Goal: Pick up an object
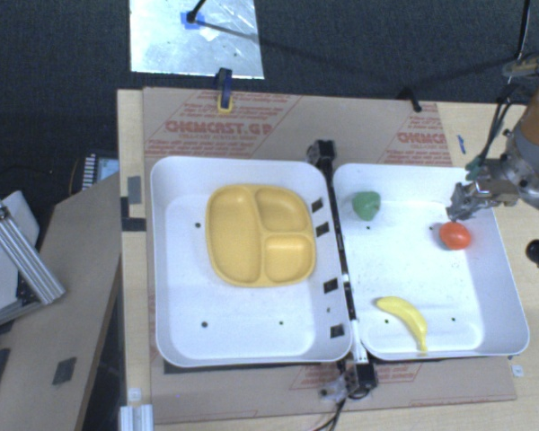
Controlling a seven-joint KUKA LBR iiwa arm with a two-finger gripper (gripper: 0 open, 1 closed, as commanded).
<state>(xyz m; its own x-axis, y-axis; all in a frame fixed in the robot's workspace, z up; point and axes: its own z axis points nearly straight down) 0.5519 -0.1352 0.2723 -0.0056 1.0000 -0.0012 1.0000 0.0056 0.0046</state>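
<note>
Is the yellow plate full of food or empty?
Empty. The yellow plate in the left bin shows three bare compartments.

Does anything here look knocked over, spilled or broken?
Nothing stands out. The yellow tray lies flat in the left bin. The green piece, tomato and banana lie apart in the right bin, none damaged. The gripper hangs just above the tomato.

Bright, even light from overhead washes both white bins (251,353), nearly bleaching their floors. Glare flares on the foil-like sheet (196,23) up top. Shadows stay soft and short: a faint one hugs the banana (405,318), another sits under the yellow tray (259,234). The dark backdrop swallows detail, and the whole picture runs slightly grainy and soft.
</note>
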